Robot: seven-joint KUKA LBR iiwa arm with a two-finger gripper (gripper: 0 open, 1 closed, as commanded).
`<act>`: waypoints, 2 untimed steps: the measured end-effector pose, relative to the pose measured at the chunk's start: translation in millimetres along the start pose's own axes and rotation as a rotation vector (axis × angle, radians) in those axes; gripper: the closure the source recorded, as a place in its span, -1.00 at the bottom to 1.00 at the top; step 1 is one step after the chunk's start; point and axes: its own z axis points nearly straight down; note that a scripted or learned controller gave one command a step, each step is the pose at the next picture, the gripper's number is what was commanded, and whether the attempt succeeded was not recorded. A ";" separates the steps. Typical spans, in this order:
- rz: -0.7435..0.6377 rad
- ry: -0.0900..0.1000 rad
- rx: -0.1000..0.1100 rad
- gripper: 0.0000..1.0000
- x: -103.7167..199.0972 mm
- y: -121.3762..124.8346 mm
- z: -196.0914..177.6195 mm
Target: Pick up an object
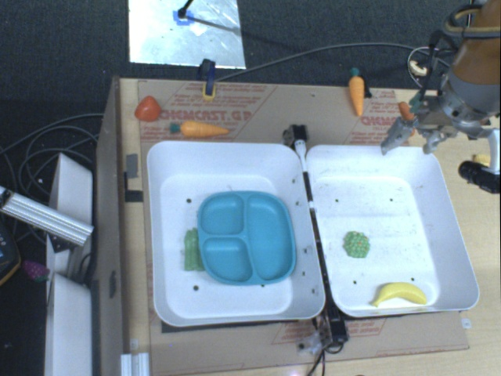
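Note:
In the right bin [438, 210] lie a green knobbly ball [357, 244] near the middle and a yellow banana [400, 294] at the front. My gripper [410, 138] hangs over the bin's far right corner, well behind both objects. Its two fingers are spread apart with nothing between them. The left bin [172, 178] holds a blue divided plate [246, 236] with a green object [192, 250] tucked against its left edge.
On the cardboard behind the bins lie a carrot [356, 93], a second carrot [203, 129], an orange-red object [147, 109] and a blue-and-yellow clamp [207, 77]. A black clip [297, 136] sits where the bins meet at the back.

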 end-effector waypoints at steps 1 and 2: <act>0.002 0.001 0.003 -1.00 13.4 -85.9 56.0; 0.000 0.002 0.005 -1.00 60.3 -96.2 162.7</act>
